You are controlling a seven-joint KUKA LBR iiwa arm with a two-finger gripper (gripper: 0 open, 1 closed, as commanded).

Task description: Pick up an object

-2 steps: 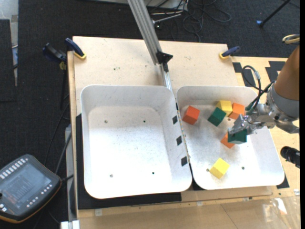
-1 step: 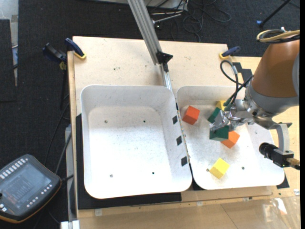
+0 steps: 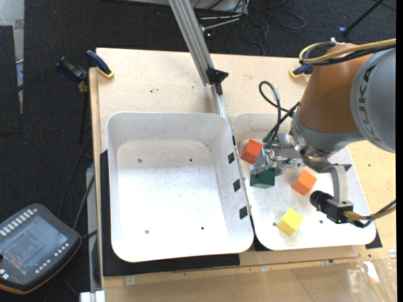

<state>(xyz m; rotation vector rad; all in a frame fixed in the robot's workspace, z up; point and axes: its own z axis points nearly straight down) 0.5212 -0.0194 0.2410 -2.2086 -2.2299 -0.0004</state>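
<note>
Camera view: a green block [image 3: 263,178] lies in the right bin [image 3: 315,238], just under the claw [image 3: 269,163], whose grip I cannot tell. Two orange blocks [image 3: 252,150] [image 3: 304,182] flank it; a yellow block [image 3: 289,221] sits nearer the front. The left bin [image 3: 126,231] adjoins on the desk [image 3: 151,80].

Bench [image 3: 157,74]: pale beige board, fine dark speckles. Floor around it black.

Left bin [image 3: 126,131]: white, peppered with small dark specks, a few dark dots on the floor of it. Right bin [image 3: 327,238]: white too. Black tabs along the seam between them.

Blocks in right bin: orange-red block [image 3: 252,150], dark green block [image 3: 263,178], orange block [image 3: 304,182], yellow block [image 3: 289,221].

Arm [image 3: 352,99]: grey shell, wide orange-brown band, dark lettering on the grey. Gripper [image 3: 272,159]: silver metal with black parts. Cables at it black, one yellow-green.

Clamps: blue with yellow tips, left clamp [image 3: 94,65], right clamp [image 3: 301,71].

Slanted rail [image 3: 189,24]: silver. Pendant [image 3: 31,247]: grey, orange trim, dark screen.
</note>
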